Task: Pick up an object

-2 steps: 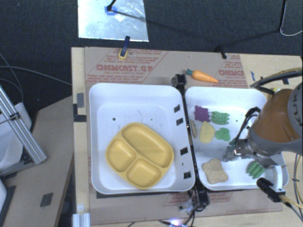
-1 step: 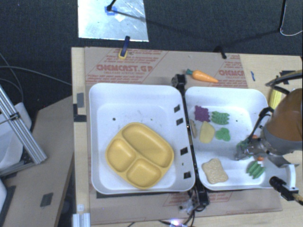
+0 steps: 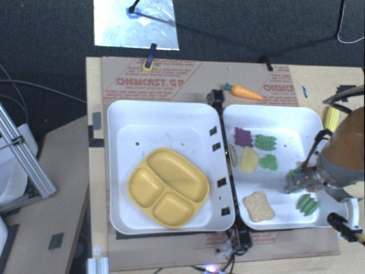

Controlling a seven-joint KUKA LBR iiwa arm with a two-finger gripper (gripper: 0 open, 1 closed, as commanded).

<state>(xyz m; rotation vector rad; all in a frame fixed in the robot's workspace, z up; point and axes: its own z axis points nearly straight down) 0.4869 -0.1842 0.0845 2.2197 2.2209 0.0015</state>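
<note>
green bean-pod toy, small and ridged (image 3: 307, 205), looks the nearest candidate for the pick; it lies on the floor of the right shallow white bin (image 3: 283, 114) near its front right corner, just beside and below the dark two-finger gripper (image 3: 297, 181). gripper hangs low over the bin floor, whether spread or pressed together i cannot tell, and nothing is visibly between its tips. grey arm with orange band (image 3: 346, 147) comes in from the right. step in hand, by my judgement: the approach, grasp not yet made. next move likely calls for a small shift toward the pod, then closing across its short width. pod's long axis runs diagonally, upper left to lower right. further out: tan bread slice toy (image 3: 259, 206), yellow wedge (image 3: 249, 160), green leafy pieces (image 3: 265, 142), purple grape cluster (image 3: 243, 136). left white bin (image 3: 121, 124) holds a yellow three-compartment plate (image 3: 167, 186).
</note>
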